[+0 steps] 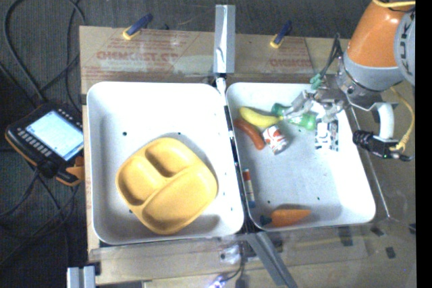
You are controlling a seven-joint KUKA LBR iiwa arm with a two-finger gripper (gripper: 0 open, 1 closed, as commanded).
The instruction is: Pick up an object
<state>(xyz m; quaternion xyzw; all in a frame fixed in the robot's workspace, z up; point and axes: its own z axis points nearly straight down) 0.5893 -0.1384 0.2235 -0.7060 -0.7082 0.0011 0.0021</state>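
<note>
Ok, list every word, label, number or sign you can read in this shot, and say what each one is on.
Cardboard sheet behind the bins: faded red print, too blurred to read.
Small red-and-white can in the right bin: label too small to read.
Black marks on the right bin's floor: not legible.
Handheld pendant at left: lit screen, nothing readable.
Nothing can be quoted with confidence.

A robotics lab is shown: two white bins (101,145) are set on a plywood board (155,54) held by clamps (137,25), cables (40,3) are trailed over grey carpet, and a control handset (47,138) is laid alongside.
</note>
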